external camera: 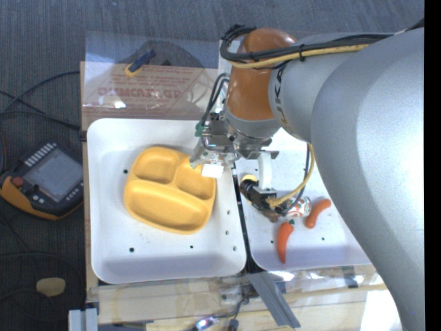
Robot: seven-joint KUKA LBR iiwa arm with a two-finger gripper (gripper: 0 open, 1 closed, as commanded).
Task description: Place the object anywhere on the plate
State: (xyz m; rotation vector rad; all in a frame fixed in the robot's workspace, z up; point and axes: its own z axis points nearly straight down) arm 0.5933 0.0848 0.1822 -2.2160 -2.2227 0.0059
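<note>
Yellow plate (169, 197) in left bin (103, 254) — tool (215, 158) above rim, grip state unclear — no legible writing.

Yellow compartment plate (169, 197) in left bin (110, 254); carrot (284, 241) in right bin (324, 250).

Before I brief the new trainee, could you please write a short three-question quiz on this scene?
1. True or false: the yellow plate lies in the left bin.
2. Which orange thing lies in the right bin? A) carrot B) ball C) cup
3. Fill in: the gripper hangs above the plate's ____ edge.

Key: 1 true. 2 A, the carrot. 3 right, the edge nearest the divide between the bins.
</note>
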